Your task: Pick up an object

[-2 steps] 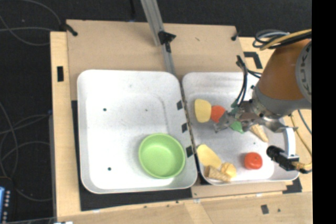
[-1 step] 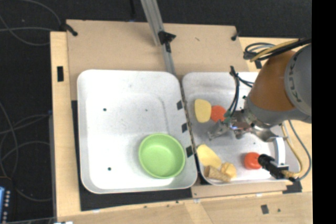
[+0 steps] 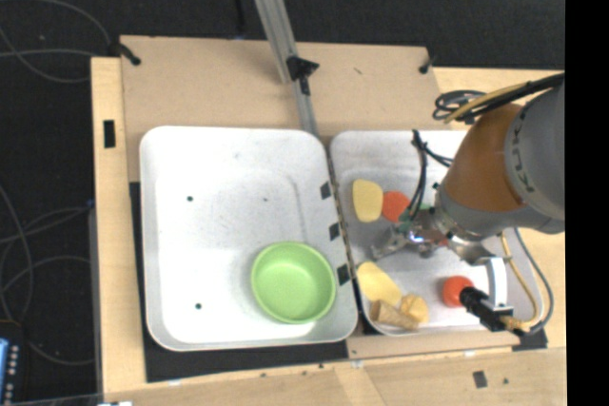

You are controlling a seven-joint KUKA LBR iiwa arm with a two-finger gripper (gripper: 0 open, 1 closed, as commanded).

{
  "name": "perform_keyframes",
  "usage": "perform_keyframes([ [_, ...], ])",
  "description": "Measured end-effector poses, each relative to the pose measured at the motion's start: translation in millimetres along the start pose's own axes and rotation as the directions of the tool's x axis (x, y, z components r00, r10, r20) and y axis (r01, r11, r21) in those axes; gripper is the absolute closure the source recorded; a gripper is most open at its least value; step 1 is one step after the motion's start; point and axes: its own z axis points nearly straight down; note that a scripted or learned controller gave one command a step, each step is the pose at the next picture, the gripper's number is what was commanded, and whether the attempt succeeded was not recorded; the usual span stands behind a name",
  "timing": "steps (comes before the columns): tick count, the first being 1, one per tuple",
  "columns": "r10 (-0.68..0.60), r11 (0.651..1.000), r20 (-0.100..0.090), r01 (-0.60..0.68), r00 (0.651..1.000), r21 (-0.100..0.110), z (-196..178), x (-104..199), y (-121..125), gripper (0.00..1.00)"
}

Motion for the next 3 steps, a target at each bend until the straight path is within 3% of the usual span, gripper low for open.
perform_keyframes([
  [1, 0.006, 1.000, -0.003, -0.006, 1.000, -0.005, -11.6, 0.4, 1.4, 1.00],
  [3, -0.006, 1.000, -0.001, 0.005, 1.000, -0.008, -115.0, -12.3, 5.9, 1.00],
])
